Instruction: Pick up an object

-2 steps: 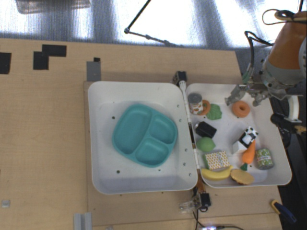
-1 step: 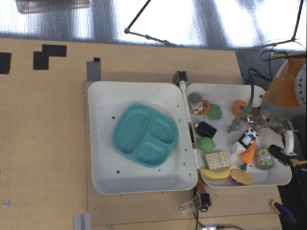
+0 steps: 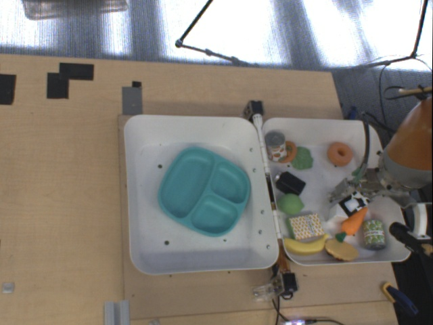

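Observation:
My gripper (image 3: 350, 193) is low in the right bin (image 3: 318, 126), near its right side, under the grey wrist and the orange band. It hangs just above an orange carrot (image 3: 353, 221) and a small black-and-white item (image 3: 354, 202). I see nothing clearly held in it. Around it lie an orange ring (image 3: 340, 154), a black block (image 3: 291, 182), a green ball (image 3: 291, 204), a patterned box (image 3: 306, 226), a banana (image 3: 304, 245), a tan cookie (image 3: 342, 250) and a small jar (image 3: 373, 233).
A teal divided plate (image 3: 205, 190) lies in the left bin (image 3: 145, 249). A tin can (image 3: 275, 143) and a green leafy piece (image 3: 302, 158) sit at the right bin's far left. A ridge between the bins runs down the middle. Cables hang at the right.

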